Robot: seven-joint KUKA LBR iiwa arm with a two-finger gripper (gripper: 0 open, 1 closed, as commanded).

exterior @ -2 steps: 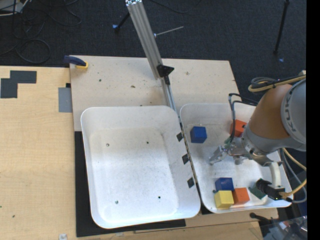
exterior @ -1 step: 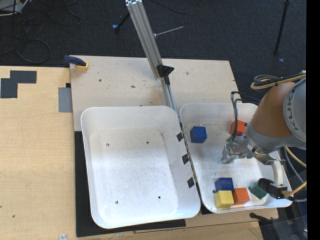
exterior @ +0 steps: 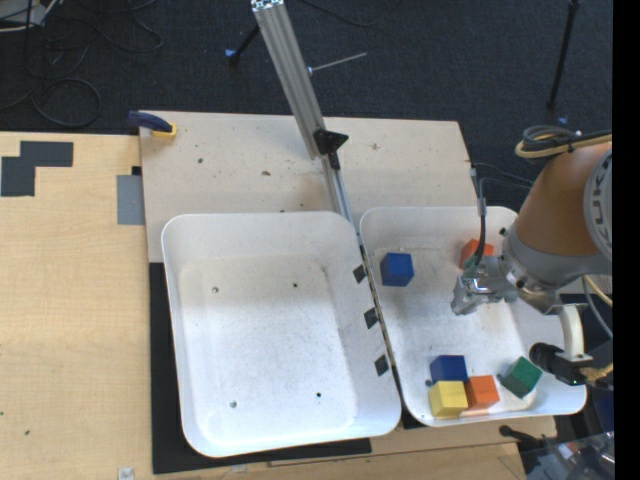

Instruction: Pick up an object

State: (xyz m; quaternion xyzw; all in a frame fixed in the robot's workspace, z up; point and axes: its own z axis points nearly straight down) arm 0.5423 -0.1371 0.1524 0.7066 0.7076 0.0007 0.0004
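From my seat I see the arm (exterior: 565, 208) coming in from the right of the frame, its orange band over the upper right of the right-hand bin (exterior: 420, 230). The gripper (exterior: 468, 298) sits low over the middle of that bin, pointing toward the left; I cannot tell how it is set. Just left of it and a little higher lies a blue cube (exterior: 397, 269), apart from the tool. An orange block (exterior: 468, 252) peeks out just above the gripper, partly hidden by the wrist. Along the bin's lower edge I count a cluster: a dark blue cube (exterior: 449, 368), a yellow cube (exterior: 448, 398) touching it below, an orange cube (exterior: 482, 392) beside the yellow one, and a green block (exterior: 521, 377) further right, tilted. The left-hand bin (exterior: 200, 230) fills the centre of the frame.
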